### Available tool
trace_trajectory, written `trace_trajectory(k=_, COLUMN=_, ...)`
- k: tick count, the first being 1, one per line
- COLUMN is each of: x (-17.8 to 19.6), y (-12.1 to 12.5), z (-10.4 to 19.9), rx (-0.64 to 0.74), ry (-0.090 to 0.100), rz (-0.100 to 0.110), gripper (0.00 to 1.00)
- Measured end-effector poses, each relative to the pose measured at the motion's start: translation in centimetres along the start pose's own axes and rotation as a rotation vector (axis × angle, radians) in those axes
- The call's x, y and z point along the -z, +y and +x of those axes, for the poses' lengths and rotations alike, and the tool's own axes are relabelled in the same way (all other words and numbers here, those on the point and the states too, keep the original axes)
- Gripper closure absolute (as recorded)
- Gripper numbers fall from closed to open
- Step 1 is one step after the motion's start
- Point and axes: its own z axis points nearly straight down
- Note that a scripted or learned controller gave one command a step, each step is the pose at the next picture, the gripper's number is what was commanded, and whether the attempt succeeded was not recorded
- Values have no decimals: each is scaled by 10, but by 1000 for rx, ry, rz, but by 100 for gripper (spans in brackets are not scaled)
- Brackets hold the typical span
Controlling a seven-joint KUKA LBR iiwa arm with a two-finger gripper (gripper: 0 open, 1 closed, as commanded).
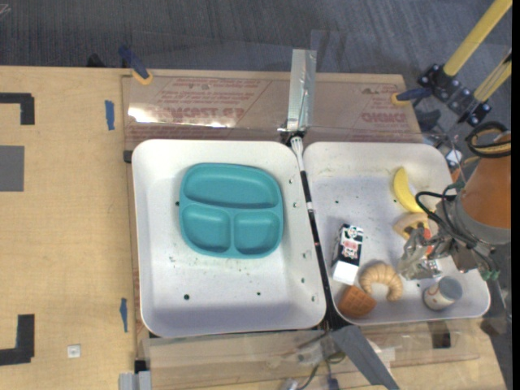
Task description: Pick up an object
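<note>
A teal divided plate (231,210) is seen in the left bin (154,299), well left of the tool (422,254). In the right bin (325,177), a croissant (382,279) lies just left of and below the tool, its long axis roughly crosswise. It looks golden-tan, curved and ridged. Whether the tool is clenched or released cannot be told.
</note>
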Motion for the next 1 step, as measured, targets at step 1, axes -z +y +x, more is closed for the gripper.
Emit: trace_trajectory(k=1, x=-12, y=60, z=-24, rx=-132, ry=14, rz=-5, gripper=100)
